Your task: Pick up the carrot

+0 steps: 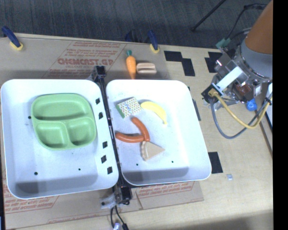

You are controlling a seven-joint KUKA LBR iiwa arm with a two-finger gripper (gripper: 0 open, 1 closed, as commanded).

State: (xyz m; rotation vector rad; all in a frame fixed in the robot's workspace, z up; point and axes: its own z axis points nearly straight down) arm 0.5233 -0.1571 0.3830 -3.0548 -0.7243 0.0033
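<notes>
Camera view | carrot [130, 65] out on the bench [240, 186], just beyond the right bin [181, 128], beside a bun-like toy [145, 69] | arm [258, 56] well off right, cut by the frame | jaws buried in wrist clutter, clenched or released: cannot tell

arm band [263, 25]: orange, smooth and rounded, at 1 o'clock of my wrist
wrist [254, 61]: grey, matte ring
gripper [239, 87]: mixed metal and dark parts at 7 o'clock of my wrist, detail too small to read
yellow cable [240, 121]: thick, one loop toward 6 o'clock
grey cable [220, 123]: second loop, 7 o'clock
blue fitting [251, 104]: small, among my cables
green tab [224, 43]: small, 10 o'clock
</notes>
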